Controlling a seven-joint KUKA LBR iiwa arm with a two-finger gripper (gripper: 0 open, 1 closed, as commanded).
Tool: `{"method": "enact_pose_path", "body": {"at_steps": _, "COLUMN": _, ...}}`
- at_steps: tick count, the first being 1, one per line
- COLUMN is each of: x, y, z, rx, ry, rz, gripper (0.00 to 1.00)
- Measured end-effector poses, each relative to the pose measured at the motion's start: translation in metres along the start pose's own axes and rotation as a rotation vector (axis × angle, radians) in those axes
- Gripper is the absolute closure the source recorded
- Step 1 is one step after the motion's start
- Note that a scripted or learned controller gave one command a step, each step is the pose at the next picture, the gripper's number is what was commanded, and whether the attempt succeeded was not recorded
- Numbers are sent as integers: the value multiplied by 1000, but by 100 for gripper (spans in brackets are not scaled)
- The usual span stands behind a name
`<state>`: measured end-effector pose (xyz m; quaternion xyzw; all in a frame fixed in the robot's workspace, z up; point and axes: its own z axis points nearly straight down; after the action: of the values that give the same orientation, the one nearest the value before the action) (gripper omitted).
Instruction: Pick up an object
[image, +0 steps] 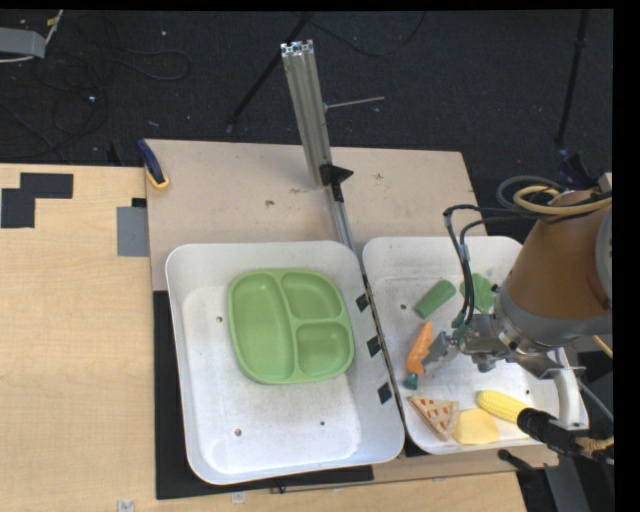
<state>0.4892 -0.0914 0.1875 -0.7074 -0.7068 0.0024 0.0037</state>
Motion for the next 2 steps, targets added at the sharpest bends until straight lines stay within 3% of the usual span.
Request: {"method": "enact_pose_path", "body": {"at_steps": 2, "x": -1, "y": 11, "z": 96, "rx": -7, "ry": 1, "rz": 0, "gripper": 0}}
